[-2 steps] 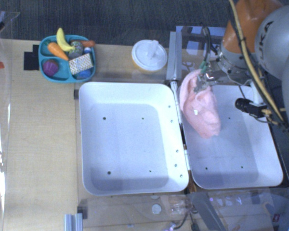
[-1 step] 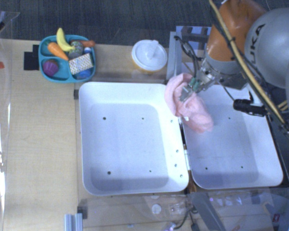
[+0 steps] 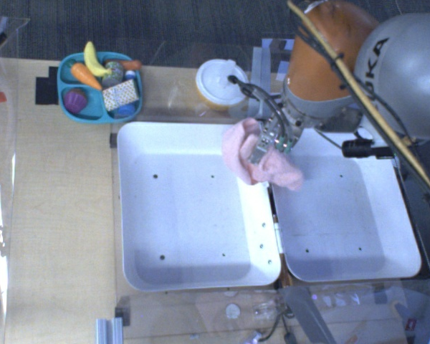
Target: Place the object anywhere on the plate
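Observation:
A crumpled pink cloth (image 3: 272,165) hangs over the seam between the two white bins, near their far edge. My gripper (image 3: 260,151) points down into its middle, and its fingers are shut on a fold of the cloth, which bunches around them on both sides. The blue sectioned plate (image 3: 66,84) lies on the bench at the far left, well away from the gripper. It bears a toy banana (image 3: 94,61), a carrot (image 3: 84,75), a purple piece (image 3: 75,100) and a speckled block (image 3: 122,92).
The left bin (image 3: 193,206) and the right bin (image 3: 344,213) lie side by side. A yellow cup with a white lid (image 3: 218,83) stands behind the left bin, between the gripper and the plate. A black block (image 3: 46,89) sits left of the plate.

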Controlling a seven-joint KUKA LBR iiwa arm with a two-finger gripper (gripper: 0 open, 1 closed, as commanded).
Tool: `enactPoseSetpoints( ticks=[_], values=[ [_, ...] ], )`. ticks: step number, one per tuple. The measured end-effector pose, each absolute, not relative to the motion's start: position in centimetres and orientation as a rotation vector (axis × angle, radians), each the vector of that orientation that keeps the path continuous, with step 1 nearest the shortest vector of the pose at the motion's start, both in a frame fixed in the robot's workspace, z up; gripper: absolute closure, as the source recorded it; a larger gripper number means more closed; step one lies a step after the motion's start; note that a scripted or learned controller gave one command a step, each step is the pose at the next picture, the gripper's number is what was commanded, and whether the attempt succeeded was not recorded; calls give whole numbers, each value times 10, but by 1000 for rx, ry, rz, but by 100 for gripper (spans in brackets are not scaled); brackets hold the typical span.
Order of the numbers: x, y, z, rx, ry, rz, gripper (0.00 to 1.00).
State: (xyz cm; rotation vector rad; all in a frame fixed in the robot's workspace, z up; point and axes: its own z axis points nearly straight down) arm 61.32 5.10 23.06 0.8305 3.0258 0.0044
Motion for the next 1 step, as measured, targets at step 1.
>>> enactPoseSetpoints(
  ticks=[1],
  values=[
    [587, 106, 235, 212, 3131, 4, 100]
  ],
)
